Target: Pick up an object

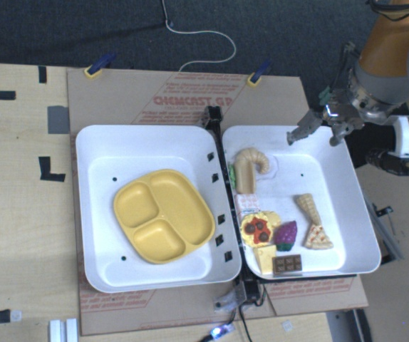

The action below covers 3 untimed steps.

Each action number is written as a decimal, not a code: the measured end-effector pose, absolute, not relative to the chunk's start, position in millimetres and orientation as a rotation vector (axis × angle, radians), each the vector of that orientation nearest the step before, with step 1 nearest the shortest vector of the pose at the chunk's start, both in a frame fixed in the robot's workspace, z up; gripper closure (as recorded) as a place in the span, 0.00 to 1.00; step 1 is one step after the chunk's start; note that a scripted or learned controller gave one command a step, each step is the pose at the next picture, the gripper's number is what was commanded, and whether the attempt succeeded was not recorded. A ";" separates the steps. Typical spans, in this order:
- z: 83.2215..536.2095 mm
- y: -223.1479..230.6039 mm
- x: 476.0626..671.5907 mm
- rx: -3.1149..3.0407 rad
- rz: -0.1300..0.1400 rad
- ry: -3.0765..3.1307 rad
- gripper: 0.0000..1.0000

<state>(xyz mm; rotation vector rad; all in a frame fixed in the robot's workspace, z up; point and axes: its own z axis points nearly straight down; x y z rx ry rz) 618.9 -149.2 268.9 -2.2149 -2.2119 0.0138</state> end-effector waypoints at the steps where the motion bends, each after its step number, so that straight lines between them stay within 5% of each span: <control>1: 276.8 -149.1 620.8 -2.219 0.002 -2.222 0.00; 3: 163.6 -146.8 609.8 -2.216 0.007 -2.220 0.00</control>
